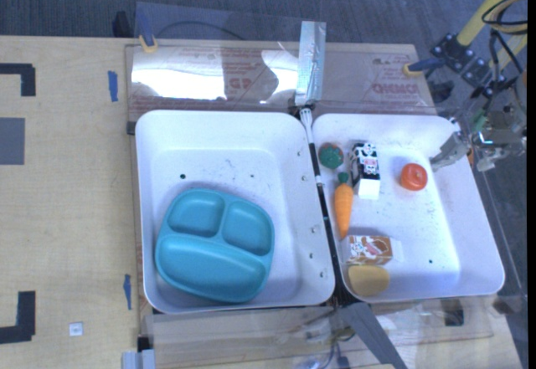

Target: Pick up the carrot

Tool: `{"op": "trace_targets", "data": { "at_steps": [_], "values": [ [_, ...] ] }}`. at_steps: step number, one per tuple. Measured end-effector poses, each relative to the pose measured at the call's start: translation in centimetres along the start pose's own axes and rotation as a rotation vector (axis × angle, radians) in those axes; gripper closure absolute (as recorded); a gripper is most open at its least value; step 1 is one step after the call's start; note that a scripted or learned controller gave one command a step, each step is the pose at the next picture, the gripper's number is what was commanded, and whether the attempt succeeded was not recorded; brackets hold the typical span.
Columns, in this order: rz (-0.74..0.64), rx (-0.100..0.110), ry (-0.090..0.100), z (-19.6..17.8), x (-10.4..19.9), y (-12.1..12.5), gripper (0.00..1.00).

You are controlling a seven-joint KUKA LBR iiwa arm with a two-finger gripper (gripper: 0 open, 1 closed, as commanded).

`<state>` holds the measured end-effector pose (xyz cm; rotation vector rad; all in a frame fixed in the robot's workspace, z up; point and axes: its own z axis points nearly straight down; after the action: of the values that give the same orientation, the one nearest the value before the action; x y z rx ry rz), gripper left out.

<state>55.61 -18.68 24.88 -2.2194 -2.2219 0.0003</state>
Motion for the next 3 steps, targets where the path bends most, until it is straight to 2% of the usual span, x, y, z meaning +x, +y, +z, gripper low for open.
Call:
{"op": "trace_targets", "data": {
  "at_steps": [1, 2, 3],
  "values": [
    [0.053, 0.008, 0.002, 9.4, 7.9, -2.0, 0.00],
    [-0.146, -0.004, -0.001, 6.4, 13.3, -0.2, 0.00],
    [-0.264, 0.001, 0.000, 6.4, 10.1, -3.1, 0.00]
  ]
}}
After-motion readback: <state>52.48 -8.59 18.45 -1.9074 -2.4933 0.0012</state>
